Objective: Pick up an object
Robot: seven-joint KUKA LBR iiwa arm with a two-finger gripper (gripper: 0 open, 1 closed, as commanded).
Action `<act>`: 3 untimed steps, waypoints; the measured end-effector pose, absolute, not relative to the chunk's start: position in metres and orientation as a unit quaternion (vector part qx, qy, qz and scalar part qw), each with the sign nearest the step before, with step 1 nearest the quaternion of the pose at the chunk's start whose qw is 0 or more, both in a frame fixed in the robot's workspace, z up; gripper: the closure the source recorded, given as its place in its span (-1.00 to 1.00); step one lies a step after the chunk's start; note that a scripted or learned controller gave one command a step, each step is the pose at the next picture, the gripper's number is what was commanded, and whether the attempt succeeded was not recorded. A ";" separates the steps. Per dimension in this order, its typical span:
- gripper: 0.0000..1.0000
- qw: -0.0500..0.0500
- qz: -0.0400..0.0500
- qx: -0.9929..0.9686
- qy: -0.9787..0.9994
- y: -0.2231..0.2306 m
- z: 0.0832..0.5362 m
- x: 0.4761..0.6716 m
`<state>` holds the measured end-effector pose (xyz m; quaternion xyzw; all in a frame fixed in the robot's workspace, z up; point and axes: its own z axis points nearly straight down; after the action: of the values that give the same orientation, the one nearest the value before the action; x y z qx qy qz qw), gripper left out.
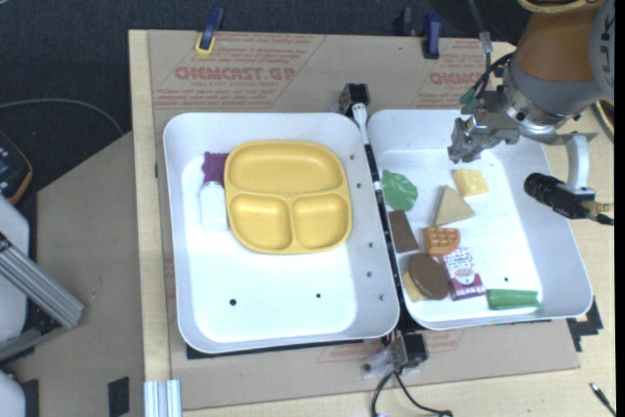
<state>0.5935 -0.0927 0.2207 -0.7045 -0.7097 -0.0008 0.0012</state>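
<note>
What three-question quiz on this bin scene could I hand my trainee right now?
1. True or false: the yellow tray lies in the left bin.
2. Which item lies nearest the tool? A) green stick B) pale yellow block C) brown disc
3. Fill in: the green leaf-shaped piece lies against the right bin's ____ wall.

Key: 1 true; 2 B; 3 left.
</note>
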 end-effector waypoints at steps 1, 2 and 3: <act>1.00 -0.001 -0.002 -0.704 -0.710 -0.038 0.231 0.612; 1.00 -0.001 -0.002 -0.705 -0.709 0.016 0.226 0.633; 1.00 0.000 -0.002 -0.705 -0.710 0.081 0.224 0.632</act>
<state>0.6318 0.0815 0.2236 -0.7046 -0.7096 -0.0016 -0.0003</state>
